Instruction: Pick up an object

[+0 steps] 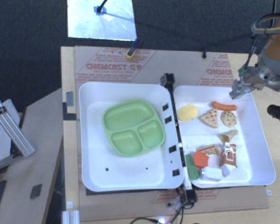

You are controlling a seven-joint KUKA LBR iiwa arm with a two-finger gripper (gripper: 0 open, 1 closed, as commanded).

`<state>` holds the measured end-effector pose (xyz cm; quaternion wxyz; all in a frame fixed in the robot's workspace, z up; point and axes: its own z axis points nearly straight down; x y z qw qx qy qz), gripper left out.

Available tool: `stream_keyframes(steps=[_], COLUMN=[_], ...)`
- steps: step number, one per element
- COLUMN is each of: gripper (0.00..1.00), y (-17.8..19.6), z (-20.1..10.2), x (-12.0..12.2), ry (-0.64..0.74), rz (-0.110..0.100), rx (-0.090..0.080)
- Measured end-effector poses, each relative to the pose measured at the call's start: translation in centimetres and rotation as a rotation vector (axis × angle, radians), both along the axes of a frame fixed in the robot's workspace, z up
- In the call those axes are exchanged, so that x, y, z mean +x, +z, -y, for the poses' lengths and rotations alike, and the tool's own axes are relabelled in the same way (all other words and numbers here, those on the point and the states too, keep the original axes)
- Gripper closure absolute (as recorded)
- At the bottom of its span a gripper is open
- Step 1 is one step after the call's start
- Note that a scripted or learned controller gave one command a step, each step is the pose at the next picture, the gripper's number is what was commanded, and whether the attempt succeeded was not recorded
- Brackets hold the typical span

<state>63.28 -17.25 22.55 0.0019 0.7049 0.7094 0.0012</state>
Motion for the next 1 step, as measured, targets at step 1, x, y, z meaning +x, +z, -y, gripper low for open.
stream_keyframes(steps=[1], gripper=[1.00], y=[1.11], z=[-5.41], x=[0.00], ry=[0.004], rz=[-0.001], rx=[0.002])
